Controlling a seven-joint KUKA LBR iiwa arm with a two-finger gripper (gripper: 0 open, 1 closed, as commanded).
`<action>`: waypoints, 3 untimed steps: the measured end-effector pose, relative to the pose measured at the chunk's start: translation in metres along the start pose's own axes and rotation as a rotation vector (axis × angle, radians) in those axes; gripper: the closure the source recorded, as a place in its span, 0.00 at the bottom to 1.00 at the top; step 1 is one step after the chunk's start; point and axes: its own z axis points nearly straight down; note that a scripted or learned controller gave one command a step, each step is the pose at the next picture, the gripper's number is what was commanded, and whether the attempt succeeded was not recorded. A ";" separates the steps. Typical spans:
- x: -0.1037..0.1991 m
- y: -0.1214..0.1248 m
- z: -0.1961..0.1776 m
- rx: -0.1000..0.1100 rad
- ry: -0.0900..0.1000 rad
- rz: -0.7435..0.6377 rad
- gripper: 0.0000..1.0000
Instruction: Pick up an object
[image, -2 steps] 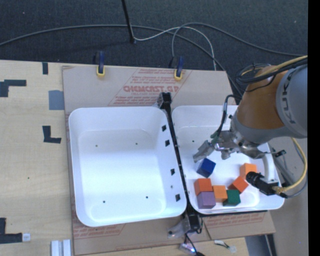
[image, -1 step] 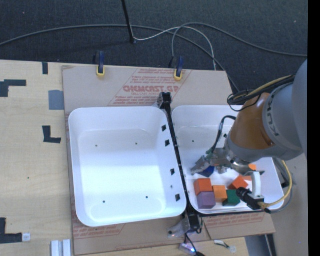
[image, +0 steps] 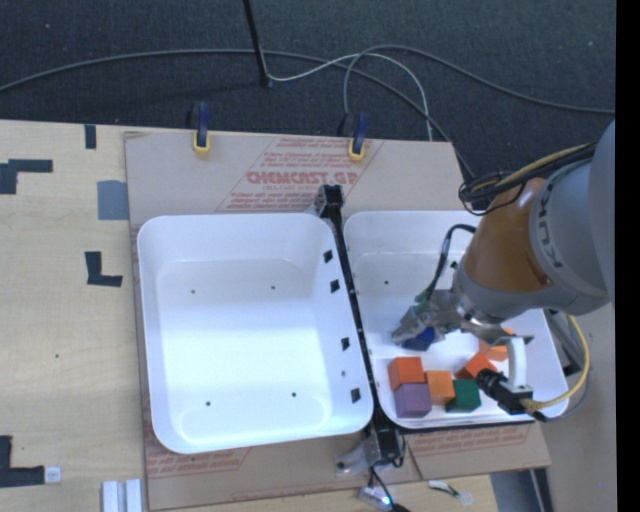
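**Arm low in the right bin, blocks close by**

From above, the gripper (image: 420, 328) sits in the right bin (image: 385, 240); its grip I cannot tell. Just beside it lie an orange block (image: 406, 371), purple block (image: 412, 400), yellow-orange block (image: 440, 386) and green block (image: 464, 394). The left bin (image: 160, 240) adjoins.

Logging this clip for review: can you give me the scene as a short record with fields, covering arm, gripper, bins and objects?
arm: grey arm with orange band, reaching into the right bin from the right
gripper: gripper low in the right bin, over a blue object; grasp not discernible
left bin: white left bin
right bin objects: orange block, purple block, yellow-orange block, green block, another orange piece partly behind the wrist
grouping: blocks clustered at the near edge, touching or nearly so
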 end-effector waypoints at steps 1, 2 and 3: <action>0.068 0.051 -0.094 -0.008 0.001 -0.007 1.00; 0.064 0.049 -0.089 0.001 0.000 0.000 0.00; 0.016 0.029 0.015 0.009 -0.001 0.005 0.00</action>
